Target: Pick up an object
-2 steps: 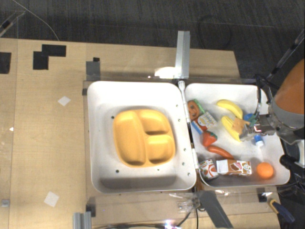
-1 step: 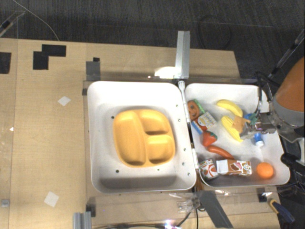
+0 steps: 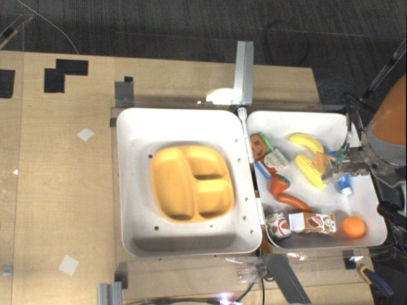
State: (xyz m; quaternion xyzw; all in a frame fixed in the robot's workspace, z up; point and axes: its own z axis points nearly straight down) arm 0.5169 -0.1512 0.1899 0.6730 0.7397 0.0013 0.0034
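Observation:
The right bin [image 3: 324, 121] holds several small items. Two yellow bananas lie in it, one [image 3: 305, 143] near the back and one [image 3: 310, 171] below it. My gripper [image 3: 334, 169] comes in from the right and sits low at the right end of the lower banana, touching or nearly touching it. A small blue and white item [image 3: 344, 185] lies just under the gripper. An orange ball [image 3: 353, 227] rests in the front right corner. A brown and white carton [image 3: 301, 223] lies along the front wall. A red pepper [image 3: 280, 184] and an orange-red carrot [image 3: 294, 201] lie mid-bin.
The left bin [image 3: 133, 170] holds a yellow divided tray [image 3: 191, 183]. A packet with a face print [image 3: 261, 148] lies by the wall between the bins. A metal post [image 3: 244, 72] stands behind the bins. The arm's orange band [image 3: 389, 116] hangs over the right bin's right rim.

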